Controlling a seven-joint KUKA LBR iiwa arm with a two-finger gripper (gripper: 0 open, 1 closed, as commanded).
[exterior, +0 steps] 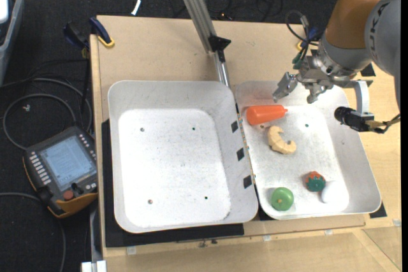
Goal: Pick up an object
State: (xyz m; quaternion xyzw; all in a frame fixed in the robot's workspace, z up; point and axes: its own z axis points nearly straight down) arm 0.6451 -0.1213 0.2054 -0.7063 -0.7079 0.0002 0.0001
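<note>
while the grey arm's two-finger gripper (298,90) hangs with fingers spread and nothing between them above the far end of the right shallow white bin (357,156), just beyond the orange carrot-shaped toy (265,114) on the bin floor, the pick looks not yet made

Even, fairly bright light falling from above. White bins (172,150) glowing strongly at centre and lower right of frame, nearly washing out their speckled floors. Shadows staying soft and short beside bin rims. Dark floor at left and top losing detail. Arm (366,16) at upper right looking slightly soft. Whole frame showing mild grain.
</note>
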